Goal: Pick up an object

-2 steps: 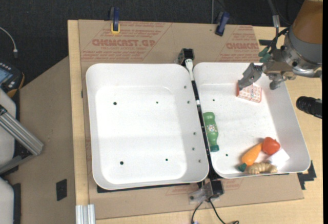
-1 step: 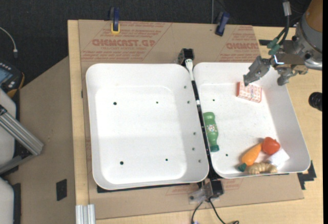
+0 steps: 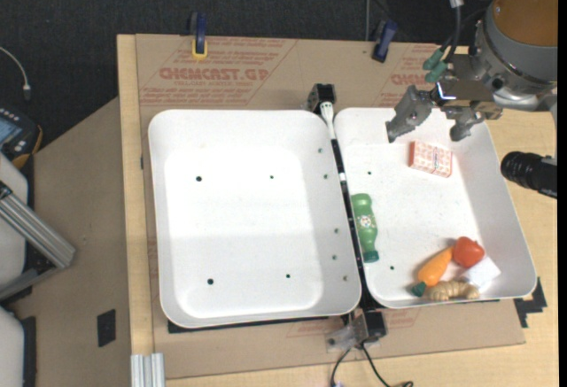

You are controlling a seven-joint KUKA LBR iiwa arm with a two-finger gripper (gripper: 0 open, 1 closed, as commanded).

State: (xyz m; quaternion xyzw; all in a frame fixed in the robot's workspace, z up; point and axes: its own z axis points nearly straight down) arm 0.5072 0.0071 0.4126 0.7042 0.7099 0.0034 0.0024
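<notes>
the gripper (image 3: 434, 121) hangs in the upper right of the frame, over the far end of the right bin (image 3: 505, 199), its two fingers spread wide with nothing between them. that open stance suits an approach from above: the jaws can drop either side of something before closing.

just below the gripper, slightly toward the frame's right, lies a small pink and white patterned card (image 3: 431, 158), flat on the bin floor and well apart from everything else. being alone and closest, it looks the likely target, though its flatness may give the fingers little to catch.

a green bottle (image 3: 362, 225) lies on its side at the right bin's left wall, near the frame's centre, pressed along the divide between the bins. that wall would crowd one finger.

in the lower right, an orange carrot-like piece (image 3: 434, 268), a red tomato-like piece (image 3: 468, 251) and a tan knobbly piece (image 3: 447, 291) sit bunched in the bin's near corner, touching one another, so a clean grip there seems harder.

the left bin (image 3: 177, 199) fills the frame's middle left.
</notes>
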